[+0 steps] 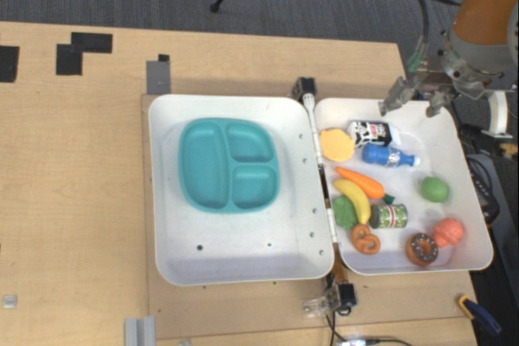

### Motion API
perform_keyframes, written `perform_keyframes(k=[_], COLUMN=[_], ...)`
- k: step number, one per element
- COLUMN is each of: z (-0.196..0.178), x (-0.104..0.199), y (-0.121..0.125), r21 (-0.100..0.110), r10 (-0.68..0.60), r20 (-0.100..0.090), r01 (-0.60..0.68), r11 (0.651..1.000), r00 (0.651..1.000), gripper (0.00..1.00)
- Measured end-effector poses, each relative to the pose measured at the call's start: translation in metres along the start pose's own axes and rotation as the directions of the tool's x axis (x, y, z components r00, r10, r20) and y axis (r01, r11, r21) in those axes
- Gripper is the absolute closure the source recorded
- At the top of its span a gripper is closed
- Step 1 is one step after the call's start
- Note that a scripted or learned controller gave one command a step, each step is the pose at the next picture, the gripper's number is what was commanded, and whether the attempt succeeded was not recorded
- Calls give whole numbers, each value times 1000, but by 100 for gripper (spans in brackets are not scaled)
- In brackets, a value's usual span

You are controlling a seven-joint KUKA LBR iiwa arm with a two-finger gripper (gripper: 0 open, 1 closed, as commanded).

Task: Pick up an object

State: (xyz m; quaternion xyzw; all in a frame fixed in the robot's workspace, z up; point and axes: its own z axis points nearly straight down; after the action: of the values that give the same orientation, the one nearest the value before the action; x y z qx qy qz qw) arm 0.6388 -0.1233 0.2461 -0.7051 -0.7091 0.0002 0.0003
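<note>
Over the right bin's far edge: the gripper hangs with its two fingers spread apart and nothing between them.
Arm: grey, with an orange band above the wrist.
Right bin: shallow, white, holding all the small items.
Nearest items: a black-and-white carton lying beside a blue bottle with a white cap.
Others: yellow round piece, carrot, banana, green lime, green can, chocolate doughnut, pink fruit.
Left bin: a teal divided plate, three compartments.
</note>
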Motion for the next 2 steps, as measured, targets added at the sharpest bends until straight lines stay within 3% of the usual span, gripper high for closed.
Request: perform_keyframes(k=[1, 2], z=[130, 147], x=[24, 27], y=[-31, -51], r21=[-11, -3], r10=[-247, -262], r20=[5, 1], r01=[247, 262], r11=[969, 965], r00=[969, 965], gripper=[0, 0])
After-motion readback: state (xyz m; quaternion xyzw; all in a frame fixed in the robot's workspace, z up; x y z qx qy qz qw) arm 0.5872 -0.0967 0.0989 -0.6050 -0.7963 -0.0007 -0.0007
